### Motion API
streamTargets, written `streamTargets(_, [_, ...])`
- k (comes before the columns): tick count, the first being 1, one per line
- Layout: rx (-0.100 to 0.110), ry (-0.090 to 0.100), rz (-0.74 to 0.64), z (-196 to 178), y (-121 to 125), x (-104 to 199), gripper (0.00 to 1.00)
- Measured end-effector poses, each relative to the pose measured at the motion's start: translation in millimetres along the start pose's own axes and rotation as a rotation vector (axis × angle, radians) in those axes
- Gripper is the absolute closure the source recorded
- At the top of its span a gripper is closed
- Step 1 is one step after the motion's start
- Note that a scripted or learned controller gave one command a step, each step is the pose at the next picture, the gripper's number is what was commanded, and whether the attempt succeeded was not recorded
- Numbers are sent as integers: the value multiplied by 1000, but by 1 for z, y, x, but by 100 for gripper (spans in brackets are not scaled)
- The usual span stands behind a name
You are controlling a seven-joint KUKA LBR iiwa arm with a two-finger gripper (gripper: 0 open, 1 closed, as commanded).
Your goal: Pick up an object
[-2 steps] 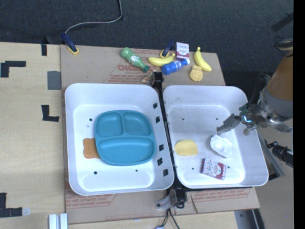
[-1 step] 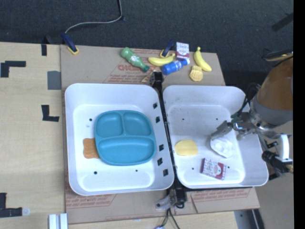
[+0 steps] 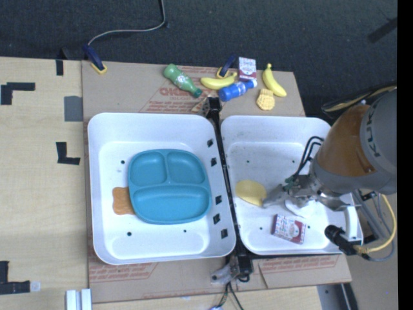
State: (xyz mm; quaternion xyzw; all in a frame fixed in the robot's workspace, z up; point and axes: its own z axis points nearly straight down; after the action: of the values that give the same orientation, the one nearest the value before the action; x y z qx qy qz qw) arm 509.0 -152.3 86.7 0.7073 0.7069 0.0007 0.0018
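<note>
plainly, the gripper [image 3: 279,194] is brought low into the right bin [image 3: 258,131], its tip lying just beside the yellow object [image 3: 250,192], apparently so that piece can be taken. whether anything is held, or how far the tool is parted, cannot be told at this slant. a small red packet [image 3: 288,228] lies nearer the front wall, apart from the tip. in the left bin [image 3: 106,134] a blue divided plate [image 3: 169,185] is seated over an orange piece [image 3: 120,201], partly covering it.
</note>
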Motion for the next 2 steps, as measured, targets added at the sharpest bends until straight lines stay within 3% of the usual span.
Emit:
streamTargets(1, [3,0,-1,-72,40,-4,0])
streamTargets(2, [4,0,-2,-85,95,-35,0])
